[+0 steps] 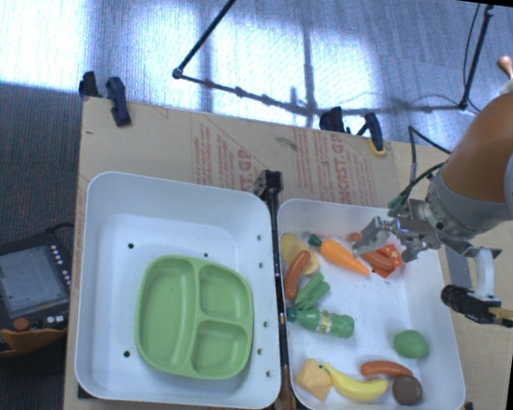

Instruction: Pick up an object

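The hand [382, 238] hangs low over the far part of the right bin [443, 325], just beside a red toy piece [383, 259] and the thick end of the carrot [342, 254]; whether its grip is open or closed I cannot tell, since the metal parts blur together against the white floor, and nothing is plainly seen held in it.

No single thing is named by the task, so the likeliest targets are those crowded under the hand; that crowding is the main hazard, because the carrot and the red piece lie touching or nearly so, and a descent between them could nudge one aside or catch both at once, giving a weak hold that slips on the lift.

The carrot tapers, so a pinch near its thin tip would probably squeeze it out sideways; the bin's far wall is also close, and a slanted approach might scrape it.

Farther off lie a green bottle [323, 322], a green ball [411, 344], a banana [354, 385] and a sausage [387, 368], well apart from the hand; the left bin [117, 218] holds a green divided plate [195, 317]; both bins rest on the worktop [179, 146].
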`<action>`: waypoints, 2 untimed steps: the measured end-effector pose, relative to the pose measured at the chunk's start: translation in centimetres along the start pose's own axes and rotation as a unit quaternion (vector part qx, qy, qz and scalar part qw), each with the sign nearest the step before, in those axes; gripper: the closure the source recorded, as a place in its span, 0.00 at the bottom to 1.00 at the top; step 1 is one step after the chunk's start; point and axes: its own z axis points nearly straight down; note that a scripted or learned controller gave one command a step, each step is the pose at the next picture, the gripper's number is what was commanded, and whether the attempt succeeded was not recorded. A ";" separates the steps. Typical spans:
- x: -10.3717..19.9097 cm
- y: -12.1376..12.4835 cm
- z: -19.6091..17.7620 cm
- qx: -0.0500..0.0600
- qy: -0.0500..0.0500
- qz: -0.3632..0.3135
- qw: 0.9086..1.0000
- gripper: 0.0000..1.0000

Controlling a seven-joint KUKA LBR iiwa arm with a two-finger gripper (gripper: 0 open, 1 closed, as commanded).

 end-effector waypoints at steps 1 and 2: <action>1.1 3.5 11.3 0.000 0.000 -0.098 0.995 0.00; 1.1 3.5 10.5 0.002 0.001 -0.097 0.995 1.00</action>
